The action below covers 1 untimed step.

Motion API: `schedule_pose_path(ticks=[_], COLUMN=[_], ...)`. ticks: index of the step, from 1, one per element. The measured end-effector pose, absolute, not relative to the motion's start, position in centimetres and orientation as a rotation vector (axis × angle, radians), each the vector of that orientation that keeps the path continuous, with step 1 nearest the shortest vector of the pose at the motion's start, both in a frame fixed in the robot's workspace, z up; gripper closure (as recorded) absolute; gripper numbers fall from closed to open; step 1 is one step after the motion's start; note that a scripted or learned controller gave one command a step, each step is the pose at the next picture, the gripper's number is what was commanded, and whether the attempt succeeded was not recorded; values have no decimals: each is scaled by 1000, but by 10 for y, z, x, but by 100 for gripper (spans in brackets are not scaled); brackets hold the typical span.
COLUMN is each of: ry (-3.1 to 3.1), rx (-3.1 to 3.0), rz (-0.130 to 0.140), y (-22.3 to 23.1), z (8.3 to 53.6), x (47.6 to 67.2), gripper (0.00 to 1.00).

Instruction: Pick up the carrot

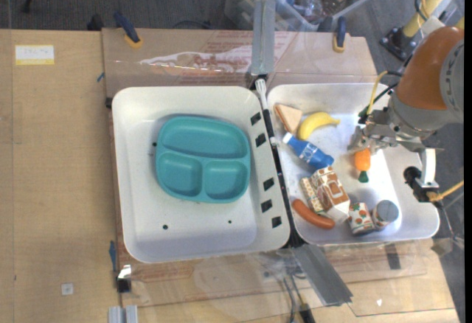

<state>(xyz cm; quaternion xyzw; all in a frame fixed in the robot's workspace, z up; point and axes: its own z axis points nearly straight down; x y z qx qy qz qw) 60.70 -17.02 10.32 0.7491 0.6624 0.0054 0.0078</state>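
Camera view puts the gripper (366, 143) just above the carrot (362, 161) in the right bin (420, 222); whether it is open or closed I cannot tell. A good grasp likely means descending straight and closing across the orange body, not its green tip. Counted: one carrot, one banana (318, 123), one sausage (313, 214), one teal tray (201, 158), two bins.

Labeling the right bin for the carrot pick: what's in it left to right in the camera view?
Bread wedge → blue bottle → carrot → grey can. Banana, carton and sausage overlap these in x, so left out. The gripper sits just above the carrot.
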Motion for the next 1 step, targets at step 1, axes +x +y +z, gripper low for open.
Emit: schedule_pose_path(ticks=[1], ry=[2099], rx=[2334], rz=[3], y=[-93], z=[215], x=[668], gripper=[100])
